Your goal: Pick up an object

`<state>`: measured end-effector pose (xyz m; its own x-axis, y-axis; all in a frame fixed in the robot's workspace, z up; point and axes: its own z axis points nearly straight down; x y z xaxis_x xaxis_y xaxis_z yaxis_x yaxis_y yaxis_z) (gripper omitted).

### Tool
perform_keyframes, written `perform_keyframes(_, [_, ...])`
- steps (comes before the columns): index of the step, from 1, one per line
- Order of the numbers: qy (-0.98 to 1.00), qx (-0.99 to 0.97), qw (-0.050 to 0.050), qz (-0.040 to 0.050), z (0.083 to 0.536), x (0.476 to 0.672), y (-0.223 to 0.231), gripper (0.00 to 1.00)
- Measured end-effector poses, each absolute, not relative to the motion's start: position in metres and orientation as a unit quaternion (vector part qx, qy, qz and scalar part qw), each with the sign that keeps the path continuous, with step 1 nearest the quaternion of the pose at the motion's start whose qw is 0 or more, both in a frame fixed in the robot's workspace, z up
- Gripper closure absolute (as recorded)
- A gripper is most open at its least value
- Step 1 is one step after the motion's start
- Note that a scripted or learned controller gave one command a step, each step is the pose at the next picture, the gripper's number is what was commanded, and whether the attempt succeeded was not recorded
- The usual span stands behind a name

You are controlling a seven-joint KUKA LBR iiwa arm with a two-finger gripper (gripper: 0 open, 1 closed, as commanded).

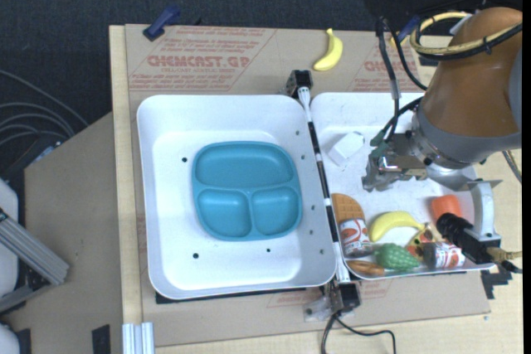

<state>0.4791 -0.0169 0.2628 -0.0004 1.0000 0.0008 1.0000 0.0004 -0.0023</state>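
The toys lie heaped along the near edge of the right bin (357,116): a banana (395,224) among them looks light, stiff and smooth, best pinched across its narrow middle. Farther back, the gripper (383,172) hangs over bare floor; whether it is open, I cannot tell.

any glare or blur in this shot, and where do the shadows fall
Camera view: even, soft light; left bin white but not blown out; blue tray sharp; faint shadow under the arm on the right bin; gripper slightly soft; toys in the near corner crowded, hard to separate.
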Motion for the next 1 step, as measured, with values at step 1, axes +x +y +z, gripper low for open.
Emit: perform_keyframes(1, [-0.707,-0.707,0.001,0.0008,0.2588,0.479,0.0023,1.0])
